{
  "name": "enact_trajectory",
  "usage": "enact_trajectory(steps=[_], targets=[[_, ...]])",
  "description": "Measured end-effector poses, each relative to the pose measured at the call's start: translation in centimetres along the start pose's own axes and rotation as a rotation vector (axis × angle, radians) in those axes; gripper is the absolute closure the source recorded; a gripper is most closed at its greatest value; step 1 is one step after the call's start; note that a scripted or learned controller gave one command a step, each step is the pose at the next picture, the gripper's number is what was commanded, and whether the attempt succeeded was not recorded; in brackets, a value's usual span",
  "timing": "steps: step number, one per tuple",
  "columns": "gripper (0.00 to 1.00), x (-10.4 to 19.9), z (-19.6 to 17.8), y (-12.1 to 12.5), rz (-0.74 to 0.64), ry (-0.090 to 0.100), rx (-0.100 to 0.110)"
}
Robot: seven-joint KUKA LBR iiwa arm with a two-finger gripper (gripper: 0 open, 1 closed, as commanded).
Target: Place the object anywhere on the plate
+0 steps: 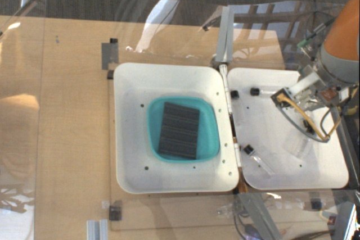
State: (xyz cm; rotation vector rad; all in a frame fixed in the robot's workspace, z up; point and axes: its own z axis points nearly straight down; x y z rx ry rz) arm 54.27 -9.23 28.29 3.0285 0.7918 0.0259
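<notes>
A dark grey ribbed rectangular block [179,130] lies flat on the teal plate [153,133], near its middle. The plate rests in the left white bin [129,121]. My gripper [316,103] hangs over the upper right part of the right white bin [270,126], well apart from the block and the plate. Nothing shows in its grasp.
A raised divider [229,121] separates the two bins. Small black bits [254,91] [246,149] sit on the right bin's floor, along with a faint clear scrap [262,163]. Clear panels and a metal post [225,36] stand behind the bins.
</notes>
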Motion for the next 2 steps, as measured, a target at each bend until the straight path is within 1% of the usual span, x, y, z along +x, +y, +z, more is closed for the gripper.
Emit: enact_trajectory(steps=[1, 2], targets=[[1.0, -1.5, 9.8, -7.8, -0.117, -0.011, 0.016], [1.0, 2.2, -4.7, -14.6, -0.131, -0.002, 0.01]])
